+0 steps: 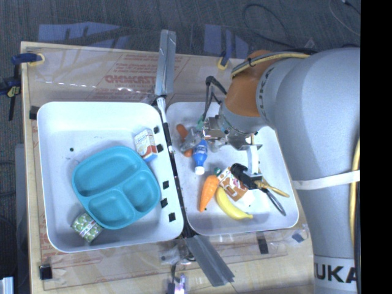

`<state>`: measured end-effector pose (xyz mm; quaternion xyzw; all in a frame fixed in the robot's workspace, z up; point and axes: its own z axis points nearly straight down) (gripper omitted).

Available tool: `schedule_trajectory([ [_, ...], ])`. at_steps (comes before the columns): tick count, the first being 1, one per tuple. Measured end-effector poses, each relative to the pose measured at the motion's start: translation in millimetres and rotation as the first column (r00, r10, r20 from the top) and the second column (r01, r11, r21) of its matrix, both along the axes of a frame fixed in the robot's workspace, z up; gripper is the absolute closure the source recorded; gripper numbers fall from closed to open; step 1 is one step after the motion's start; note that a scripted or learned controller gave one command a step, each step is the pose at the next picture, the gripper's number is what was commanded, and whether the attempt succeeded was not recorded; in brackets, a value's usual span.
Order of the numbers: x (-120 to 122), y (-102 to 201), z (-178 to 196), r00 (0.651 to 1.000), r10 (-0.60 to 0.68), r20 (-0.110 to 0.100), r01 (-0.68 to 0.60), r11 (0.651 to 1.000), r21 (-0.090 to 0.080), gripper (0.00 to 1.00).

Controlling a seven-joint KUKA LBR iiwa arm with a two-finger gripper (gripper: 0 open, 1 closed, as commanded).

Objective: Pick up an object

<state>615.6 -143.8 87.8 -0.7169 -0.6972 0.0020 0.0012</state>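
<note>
White bins, two of them side by side on the bench (79, 72), and the action is all in the right bin (269, 216). The tool (205, 135) hangs low over the upper left part of that bin, reaching in from the right, with the orange band sitting above the wrist. Honestly I can't tell from this angle whether the tool is spread wide or pinched narrow, and I see nothing clearly caught in it, so I wouldn't call it a grasp. My guess for the target is the blue bottle (200, 154) with the white cap. It lies on its side just below the tool, cap pointing down the bin, and it looks like the closest thing to it. An orange-red item (181, 130) sits just to the tool's left near the divider, so that's the other candidate. The rest of the right bin is bunched lower down: a carrot (209, 192) leaning on its end, a banana (233, 207) curled beside it, and a small box (231, 184) tucked between them. That cluster looks like a pain to grab from, which would explain going for the looser stuff up top. The left bin (61, 133) has a blue divided plate (116, 185), a small carton (145, 143) by the divider and a green patterned can (86, 226) in the near corner, all well apart from the arm.
</note>
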Motion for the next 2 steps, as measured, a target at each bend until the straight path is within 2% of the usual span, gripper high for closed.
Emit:
schedule_trajectory([
  [1,4.1,0.0,12.7,1.0,0.004,0.008,-0.004,1.0,-0.001,1.0],
  [2,42.6,25.7,103.8,0.992,0.125,0.002,-0.125,0.992,0.001,1.0],
])
